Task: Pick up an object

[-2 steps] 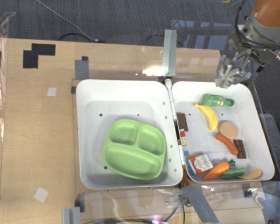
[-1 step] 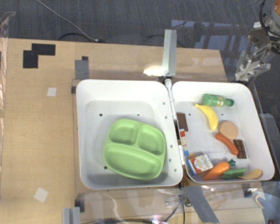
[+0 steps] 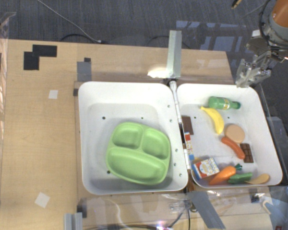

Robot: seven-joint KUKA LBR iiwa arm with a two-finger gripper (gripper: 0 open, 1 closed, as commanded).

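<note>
My gripper hangs over the far right corner of the right bin, open and with nothing between its fingers. Below it in that bin lie a green bottle, a yellow banana, a round tan bun, an orange sausage and a brown chocolate bar. Along the near edge sit a small carton, a carrot, a green vegetable and a tan bread piece. The bottle is the closest to the gripper.
A green divided plate lies in the left bin. A dark wrapper bar and a slim packet rest against the divider between the bins. A metal post stands behind the divider.
</note>
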